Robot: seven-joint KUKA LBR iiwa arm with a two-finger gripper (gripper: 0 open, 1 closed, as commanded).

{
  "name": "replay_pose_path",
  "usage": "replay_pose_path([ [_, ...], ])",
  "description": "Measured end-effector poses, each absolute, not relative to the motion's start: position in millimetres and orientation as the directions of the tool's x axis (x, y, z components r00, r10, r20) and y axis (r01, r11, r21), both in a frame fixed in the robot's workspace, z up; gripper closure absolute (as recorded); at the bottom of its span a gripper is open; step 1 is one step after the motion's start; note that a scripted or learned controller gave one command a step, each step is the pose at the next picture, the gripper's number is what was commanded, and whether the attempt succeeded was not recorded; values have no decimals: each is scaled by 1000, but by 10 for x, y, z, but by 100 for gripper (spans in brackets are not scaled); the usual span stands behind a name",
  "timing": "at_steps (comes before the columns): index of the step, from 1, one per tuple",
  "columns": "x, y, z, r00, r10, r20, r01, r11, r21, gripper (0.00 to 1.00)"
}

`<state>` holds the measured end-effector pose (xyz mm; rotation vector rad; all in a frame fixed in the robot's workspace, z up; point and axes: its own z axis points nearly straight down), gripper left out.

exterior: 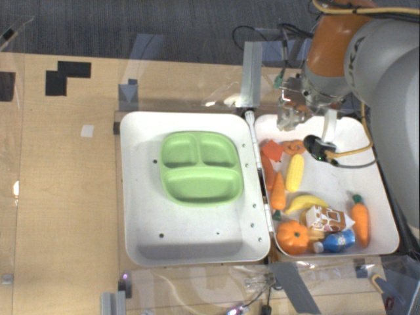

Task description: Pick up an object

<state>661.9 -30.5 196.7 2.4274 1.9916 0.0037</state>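
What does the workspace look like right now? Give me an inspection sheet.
Surface: wooden bench, two white bins side by side.
Job's things: right bin holds corn, banana, pumpkin, two carrots, carton.
Clutter: green tray in left bin.
Gripper: gripper over right bin's far end, nothing seen held.
Cables: yellow cable across right bin.
Surroundings: dark floor beyond bench.

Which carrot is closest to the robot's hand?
The carrot lying beside the yellow corn, near the bin's left wall, is closest to the hand. The other carrot lies far off by the bin's right edge, past the banana.
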Motion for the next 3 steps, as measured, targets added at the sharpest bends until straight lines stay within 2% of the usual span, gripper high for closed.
replay_pose_path([
  [1,6618,-306,1966,195,981,0,981,-195,3,0],
  [2,6294,-998,1455,175,985,-1,985,-175,2,0],
  [3,6320,-878,1067,155,988,2,988,-155,25,0],
])
